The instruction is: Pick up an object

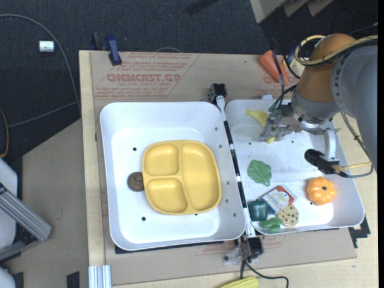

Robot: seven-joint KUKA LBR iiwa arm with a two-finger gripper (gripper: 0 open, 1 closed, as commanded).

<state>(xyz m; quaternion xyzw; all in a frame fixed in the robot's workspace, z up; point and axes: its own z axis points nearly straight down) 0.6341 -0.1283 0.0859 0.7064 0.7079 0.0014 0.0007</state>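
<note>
Camera view: tool [273, 131] above yellow item [259, 117].

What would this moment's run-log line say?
gripper low in right bin | at yellow item | grasp unconfirmed | pumpkin, leaf untouched

Probably a robotics lab: white bins [114, 161] clamped on a cardboard-topped bench [150, 77], loose cables [36, 26] across dark carpet.

Glossy yellow plastic tray [181, 177], smooth white plastic bins [114, 137], matt printed cardboard [144, 74] beneath.
</note>
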